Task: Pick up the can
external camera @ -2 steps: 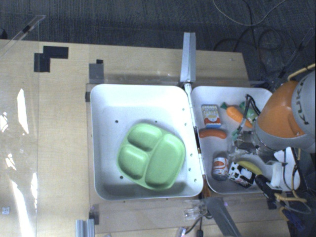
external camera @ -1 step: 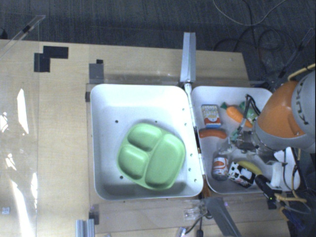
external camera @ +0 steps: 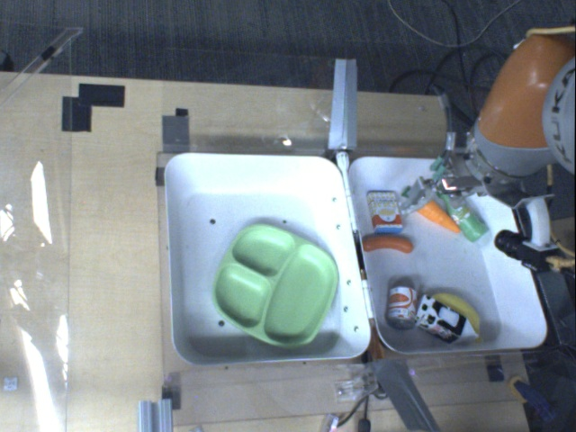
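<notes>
The can (external camera: 401, 304) stands at the front of the right bin (external camera: 504, 268), near its left wall; it is silver with red markings. A black-and-white patterned object (external camera: 438, 317) touches its right side. My gripper (external camera: 432, 189) hangs over the back of the right bin, above an orange carrot (external camera: 437, 214) and a green bottle (external camera: 469, 224). It is well behind the can and apart from it. The arm's orange band (external camera: 529, 79) and grey wrist (external camera: 513, 156) rise at the upper right.
A banana (external camera: 465, 314) lies behind the patterned object. A red sausage (external camera: 388, 244) and a small carton (external camera: 384, 209) lie between gripper and can. The left bin (external camera: 193, 241) holds a green divided plate (external camera: 275, 283). A metal post (external camera: 343, 106) stands between the bins.
</notes>
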`<action>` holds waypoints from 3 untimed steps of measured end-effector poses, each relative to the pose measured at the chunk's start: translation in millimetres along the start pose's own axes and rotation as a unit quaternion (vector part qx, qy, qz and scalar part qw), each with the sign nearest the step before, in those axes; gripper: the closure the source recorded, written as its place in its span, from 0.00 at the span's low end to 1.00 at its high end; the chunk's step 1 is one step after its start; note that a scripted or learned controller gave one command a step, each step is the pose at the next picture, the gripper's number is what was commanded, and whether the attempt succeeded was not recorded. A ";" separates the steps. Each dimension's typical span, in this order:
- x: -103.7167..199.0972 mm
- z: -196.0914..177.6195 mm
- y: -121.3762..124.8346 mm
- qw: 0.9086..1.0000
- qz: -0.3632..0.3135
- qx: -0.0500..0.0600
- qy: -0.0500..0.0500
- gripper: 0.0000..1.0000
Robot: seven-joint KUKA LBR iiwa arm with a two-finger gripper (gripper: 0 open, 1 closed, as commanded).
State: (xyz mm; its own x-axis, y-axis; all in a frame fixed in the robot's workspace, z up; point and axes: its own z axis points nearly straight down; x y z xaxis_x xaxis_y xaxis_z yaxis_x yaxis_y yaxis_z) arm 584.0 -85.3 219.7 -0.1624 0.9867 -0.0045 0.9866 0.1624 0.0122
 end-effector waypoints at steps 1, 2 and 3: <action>-30.5 84.8 -103.8 1.000 0.014 0.005 0.002 0.00; 5.4 -115.3 -93.5 0.998 0.058 0.000 0.000 0.00; -30.0 -5.4 -102.5 0.996 0.087 0.005 0.001 0.00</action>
State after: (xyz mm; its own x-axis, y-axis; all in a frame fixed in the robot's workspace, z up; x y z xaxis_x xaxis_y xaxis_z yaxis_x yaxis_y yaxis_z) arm 487.6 -131.6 224.0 0.0117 0.9999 -0.0007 0.9999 -0.0117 0.0026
